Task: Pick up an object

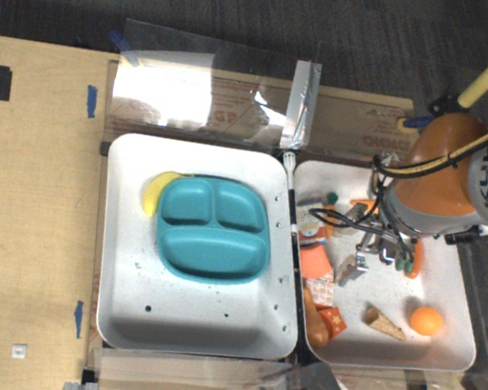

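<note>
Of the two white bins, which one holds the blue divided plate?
The left bin holds the blue divided plate, over something yellow. The right bin holds small things, such as an orange ball.

I see a small orange ball (pixel 427 321) lying near the right bin's (pixel 468 290) front right corner, with a tan wedge-shaped piece (pixel 384 322) flat just beside it on its left. Along that bin's left wall I make out an orange flat packet (pixel 316 262) and, nearer the front, a reddish wrapped item (pixel 325 321).
</note>
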You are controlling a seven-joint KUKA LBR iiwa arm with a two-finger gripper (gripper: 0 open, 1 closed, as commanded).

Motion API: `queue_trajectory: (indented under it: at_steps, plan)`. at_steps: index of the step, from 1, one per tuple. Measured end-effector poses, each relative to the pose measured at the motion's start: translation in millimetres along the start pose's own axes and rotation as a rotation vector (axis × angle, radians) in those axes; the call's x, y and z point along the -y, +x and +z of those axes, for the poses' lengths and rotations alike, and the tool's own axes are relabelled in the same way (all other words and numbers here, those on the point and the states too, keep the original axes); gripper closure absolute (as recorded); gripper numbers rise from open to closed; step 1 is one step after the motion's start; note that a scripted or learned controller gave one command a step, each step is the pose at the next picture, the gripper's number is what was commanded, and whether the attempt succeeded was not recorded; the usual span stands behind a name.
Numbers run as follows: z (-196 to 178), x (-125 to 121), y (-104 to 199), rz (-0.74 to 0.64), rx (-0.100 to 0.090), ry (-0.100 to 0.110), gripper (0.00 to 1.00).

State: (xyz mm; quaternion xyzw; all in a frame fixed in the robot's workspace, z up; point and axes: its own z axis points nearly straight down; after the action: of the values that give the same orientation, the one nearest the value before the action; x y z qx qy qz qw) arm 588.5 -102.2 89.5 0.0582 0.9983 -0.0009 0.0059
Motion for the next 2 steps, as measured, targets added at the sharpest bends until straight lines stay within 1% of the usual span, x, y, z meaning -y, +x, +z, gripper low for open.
queue_trajectory:
  at_steps: [1,2]
  plan:
    - [0,7,-3,-0.01,0.002,-0.002,0.0]
    - [-14,5,-7,-0.012,0.018,-0.001,1.0]
